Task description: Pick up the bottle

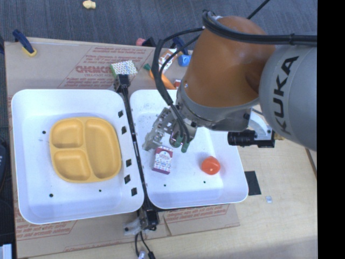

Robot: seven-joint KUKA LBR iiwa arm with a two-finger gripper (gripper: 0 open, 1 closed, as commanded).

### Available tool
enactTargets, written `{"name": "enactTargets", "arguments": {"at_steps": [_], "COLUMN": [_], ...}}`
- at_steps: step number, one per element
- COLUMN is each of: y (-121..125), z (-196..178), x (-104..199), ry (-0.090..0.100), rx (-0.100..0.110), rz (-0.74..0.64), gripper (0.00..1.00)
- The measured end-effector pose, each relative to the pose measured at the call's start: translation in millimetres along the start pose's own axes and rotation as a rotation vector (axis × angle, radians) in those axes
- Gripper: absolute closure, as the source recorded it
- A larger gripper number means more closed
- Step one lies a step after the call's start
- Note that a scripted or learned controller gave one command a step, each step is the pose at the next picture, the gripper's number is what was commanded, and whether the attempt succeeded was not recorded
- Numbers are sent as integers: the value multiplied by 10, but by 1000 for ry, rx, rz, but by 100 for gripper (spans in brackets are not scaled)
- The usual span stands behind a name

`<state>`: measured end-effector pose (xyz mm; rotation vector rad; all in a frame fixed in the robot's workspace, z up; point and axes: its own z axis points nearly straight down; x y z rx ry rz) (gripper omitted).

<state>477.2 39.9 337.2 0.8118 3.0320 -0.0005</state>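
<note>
The gripper [164,136] hangs low in the right bin [232,190], just above a small bottle [163,160] with a pink label lying on the bin floor; whether it is apart or together, I cannot tell. To grasp well, it should drop straight over the bottle's middle, straddle its narrow width, and stay clear of the orange ball [211,165] to the right.

Grey KUKA arm [242,74] with orange band reaches over right white bin [229,190]; gripper [168,135] hovers just above small red-and-white bottle [163,161]. Orange round object [211,165] lies near. Yellow three-compartment tray [85,148] occupies left white bin [27,144]
</note>
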Motion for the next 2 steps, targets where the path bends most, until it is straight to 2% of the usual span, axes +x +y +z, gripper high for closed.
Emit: {"name": "enactTargets", "arguments": {"at_steps": [1,2], "y": [-222,-620], "z": [1462,562], "x": [-107,-356], "ry": [6,0], "rx": [3,0], "rz": [-96,-549], "gripper": [100,100]}}
